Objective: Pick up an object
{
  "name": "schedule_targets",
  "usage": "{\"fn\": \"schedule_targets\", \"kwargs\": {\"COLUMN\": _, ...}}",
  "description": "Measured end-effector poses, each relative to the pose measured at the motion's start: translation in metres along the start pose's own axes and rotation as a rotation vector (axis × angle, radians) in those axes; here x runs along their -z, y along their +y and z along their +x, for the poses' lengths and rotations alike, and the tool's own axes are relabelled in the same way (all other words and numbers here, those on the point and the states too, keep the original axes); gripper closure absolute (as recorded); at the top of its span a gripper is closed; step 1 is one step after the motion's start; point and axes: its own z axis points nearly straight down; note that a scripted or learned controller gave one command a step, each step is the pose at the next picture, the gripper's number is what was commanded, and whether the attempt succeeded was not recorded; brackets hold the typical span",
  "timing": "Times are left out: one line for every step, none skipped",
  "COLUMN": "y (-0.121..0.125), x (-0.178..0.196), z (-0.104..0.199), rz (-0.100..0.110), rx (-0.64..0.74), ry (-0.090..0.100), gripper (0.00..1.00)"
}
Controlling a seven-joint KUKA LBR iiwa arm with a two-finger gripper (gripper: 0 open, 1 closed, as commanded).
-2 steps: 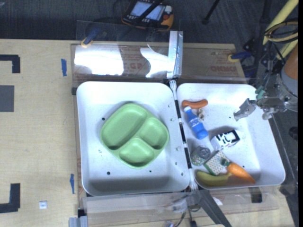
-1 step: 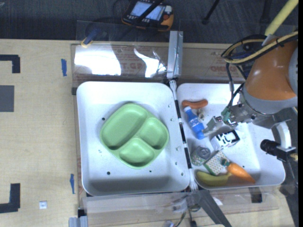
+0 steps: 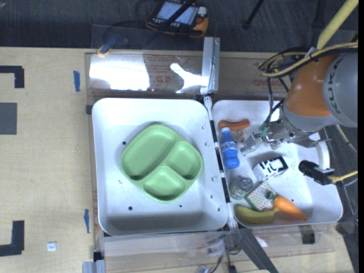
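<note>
Currently, going left to right: the left bin [image 3: 108, 152] is holding a green divided plate [image 3: 162, 161]; the right bin [image 3: 327, 209] is holding the loose objects. Just right of the divider, a blue bottle [image 3: 230, 149] is lying with its long axis running roughly top to bottom of the view; an orange sausage-shaped toy [image 3: 234, 124] is sitting above it; a small round metal piece [image 3: 243, 183] below it. Further down, a banana [image 3: 254, 214], a speckled card [image 3: 259, 196] and a carrot [image 3: 286, 206] are crowding the lower edge; a black-and-white item [image 3: 271, 166] is lying mid-bin. The gripper [image 3: 257, 140] is hanging over the upper middle of the right bin; its opening cannot be made out. The bottle is lying just to the gripper's left, probably the nearest candidate; nothing is showing in its grasp.
</note>
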Motion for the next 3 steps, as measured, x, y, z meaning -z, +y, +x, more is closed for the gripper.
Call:
{"fn": "schedule_targets", "kwargs": {"y": 0.001, "x": -0.021, "z": 0.011, "rz": -0.003, "rx": 0.204, "ry": -0.008, "gripper": 0.00}}
{"fn": "schedule_targets", "kwargs": {"y": 0.045, "x": -0.023, "z": -0.009, "rz": -0.004, "rx": 0.289, "ry": -0.002, "gripper": 0.00}}
{"fn": "schedule_targets", "kwargs": {"y": 0.071, "x": -0.023, "z": -0.031, "rz": 0.019, "rx": 0.440, "ry": 0.013, "gripper": 0.00}}
